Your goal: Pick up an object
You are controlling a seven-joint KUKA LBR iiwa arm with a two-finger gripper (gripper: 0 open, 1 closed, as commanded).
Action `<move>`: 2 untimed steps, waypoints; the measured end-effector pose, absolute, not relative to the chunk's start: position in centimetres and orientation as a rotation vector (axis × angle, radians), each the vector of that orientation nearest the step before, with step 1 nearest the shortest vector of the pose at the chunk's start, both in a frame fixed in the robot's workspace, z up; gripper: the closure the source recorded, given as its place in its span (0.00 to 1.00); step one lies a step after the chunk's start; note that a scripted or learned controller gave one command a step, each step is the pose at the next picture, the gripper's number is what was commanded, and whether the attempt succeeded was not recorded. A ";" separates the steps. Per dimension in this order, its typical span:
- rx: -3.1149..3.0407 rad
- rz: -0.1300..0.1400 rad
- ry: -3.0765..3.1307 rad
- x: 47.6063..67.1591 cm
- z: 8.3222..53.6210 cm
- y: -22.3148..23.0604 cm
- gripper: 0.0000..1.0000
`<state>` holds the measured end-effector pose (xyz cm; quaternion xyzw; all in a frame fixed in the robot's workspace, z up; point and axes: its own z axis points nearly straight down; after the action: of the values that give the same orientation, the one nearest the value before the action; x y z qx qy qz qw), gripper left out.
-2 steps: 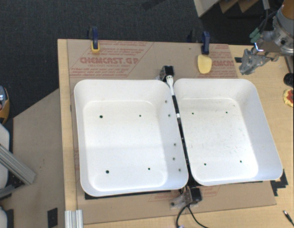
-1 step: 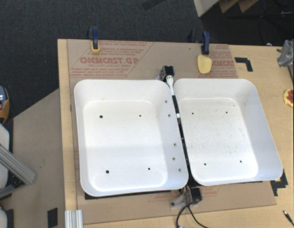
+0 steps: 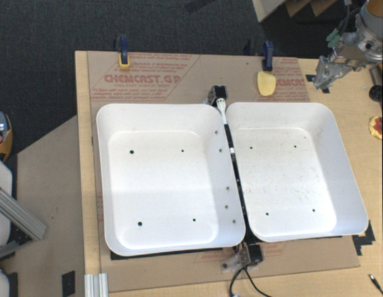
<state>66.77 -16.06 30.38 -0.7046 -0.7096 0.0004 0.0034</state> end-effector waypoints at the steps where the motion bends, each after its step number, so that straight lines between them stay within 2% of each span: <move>1: -2.233 -0.001 -2.222 66.0 33.6 -22.8 1.00; 2: -2.208 0.001 -2.226 66.7 28.8 -14.1 1.00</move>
<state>66.71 -14.07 28.77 -0.7042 -0.7100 0.0002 0.0034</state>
